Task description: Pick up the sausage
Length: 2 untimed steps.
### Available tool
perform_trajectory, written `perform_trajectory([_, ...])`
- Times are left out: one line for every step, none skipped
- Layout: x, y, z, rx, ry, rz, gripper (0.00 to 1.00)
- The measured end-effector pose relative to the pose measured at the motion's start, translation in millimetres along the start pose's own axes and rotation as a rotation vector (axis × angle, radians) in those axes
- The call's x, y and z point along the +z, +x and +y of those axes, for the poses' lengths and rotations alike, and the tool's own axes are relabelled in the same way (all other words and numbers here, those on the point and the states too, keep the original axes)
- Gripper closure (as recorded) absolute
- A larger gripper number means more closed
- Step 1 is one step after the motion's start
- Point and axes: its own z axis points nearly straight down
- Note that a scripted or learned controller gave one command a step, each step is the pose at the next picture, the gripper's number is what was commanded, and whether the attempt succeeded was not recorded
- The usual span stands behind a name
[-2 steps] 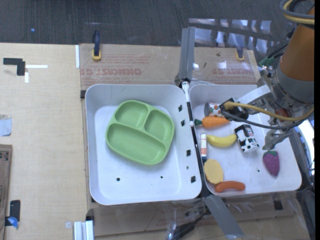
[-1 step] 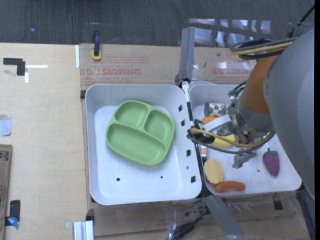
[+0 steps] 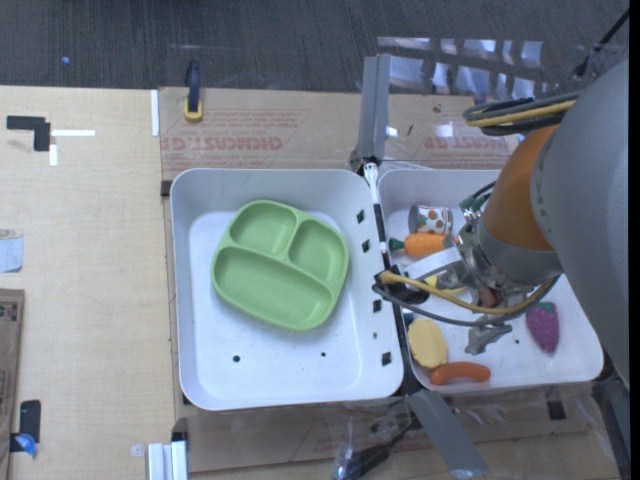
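Observation:
The sausage (image 3: pixel 460 372) is a short orange-red link lying flat at the front edge of the right bin (image 3: pixel 575 363), just right of a yellow rounded toy food (image 3: pixel 428 343). My gripper (image 3: pixel 484 320) hangs over the middle of the right bin, a little behind and to the right of the sausage, and nothing shows held in it. The grey arm with its orange band (image 3: pixel 515 208) covers much of the bin's back right.
A green three-section plate (image 3: pixel 280 263) lies in the left bin (image 3: pixel 200 368). The right bin also holds an orange carrot (image 3: pixel 428 243), a small printed can (image 3: pixel 432 218) and a purple fruit (image 3: pixel 543 326). A black cable loop (image 3: pixel 400 286) hangs over the divider.

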Motion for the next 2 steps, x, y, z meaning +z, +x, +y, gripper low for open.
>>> perform_trajectory([-7.8,0.1,0.6,-0.004,0.0,-0.004,1.0])
perform_trajectory([-7.7,0.1,0.5,-0.004,0.0,-0.005,0.0])
